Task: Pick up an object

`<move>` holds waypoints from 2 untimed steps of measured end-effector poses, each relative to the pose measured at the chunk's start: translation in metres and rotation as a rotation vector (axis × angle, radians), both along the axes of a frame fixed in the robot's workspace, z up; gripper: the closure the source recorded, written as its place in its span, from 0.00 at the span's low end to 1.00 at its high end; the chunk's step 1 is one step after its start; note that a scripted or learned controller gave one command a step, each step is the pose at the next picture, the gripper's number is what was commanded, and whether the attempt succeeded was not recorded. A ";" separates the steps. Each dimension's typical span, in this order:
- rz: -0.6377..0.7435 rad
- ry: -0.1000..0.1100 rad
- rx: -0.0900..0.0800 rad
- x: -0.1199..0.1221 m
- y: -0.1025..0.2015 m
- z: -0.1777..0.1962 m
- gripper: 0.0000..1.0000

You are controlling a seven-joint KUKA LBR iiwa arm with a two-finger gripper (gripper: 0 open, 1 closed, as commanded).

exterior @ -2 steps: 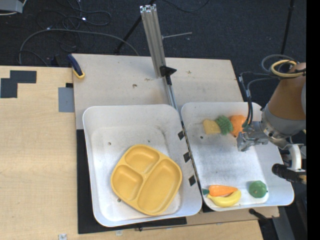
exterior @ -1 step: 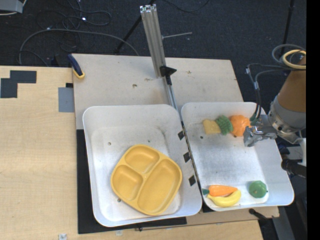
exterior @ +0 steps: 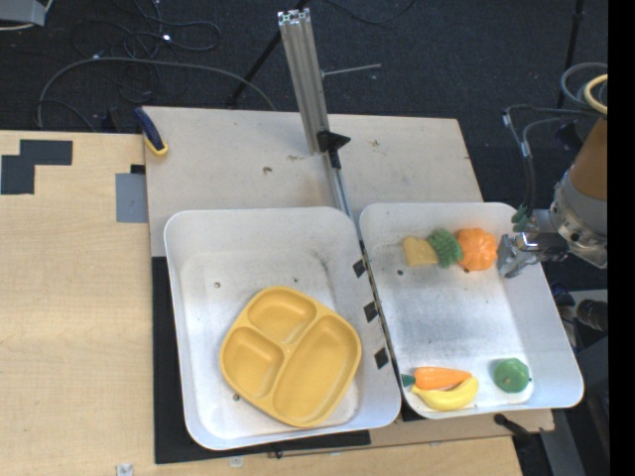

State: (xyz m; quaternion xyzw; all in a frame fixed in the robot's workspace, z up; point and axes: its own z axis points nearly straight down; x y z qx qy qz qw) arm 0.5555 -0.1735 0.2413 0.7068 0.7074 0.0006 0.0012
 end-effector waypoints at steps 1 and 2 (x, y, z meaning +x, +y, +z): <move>0.003 0.006 0.003 0.012 0.049 -0.011 1.00; 0.004 0.006 0.003 0.014 0.095 -0.006 1.00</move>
